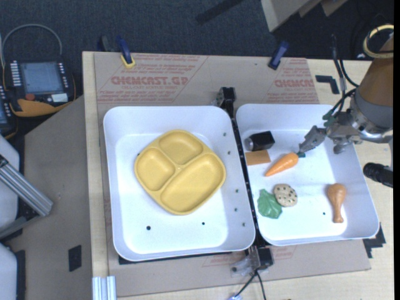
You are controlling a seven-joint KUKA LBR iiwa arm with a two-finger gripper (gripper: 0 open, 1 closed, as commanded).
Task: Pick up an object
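- The hand (pixel 310 144) hangs low over the right bin (pixel 350 227), its tip just beside the leafy end of the toy carrot (pixel 282 164); whether it is spread or pinching, I cannot tell.
- Nearby lie a cookie (pixel 285 194), a green leaf (pixel 269 205), a drumstick (pixel 337 200).
- A yellow divided plate (pixel 180 170) sits in the left bin (pixel 125 224).

Dark blue-grey carpet floor (pixel 125 11) surrounded the bench; cardboard sheet (pixel 187 80) was clamped on top, teach pendant (pixel 39 83) lay at left.
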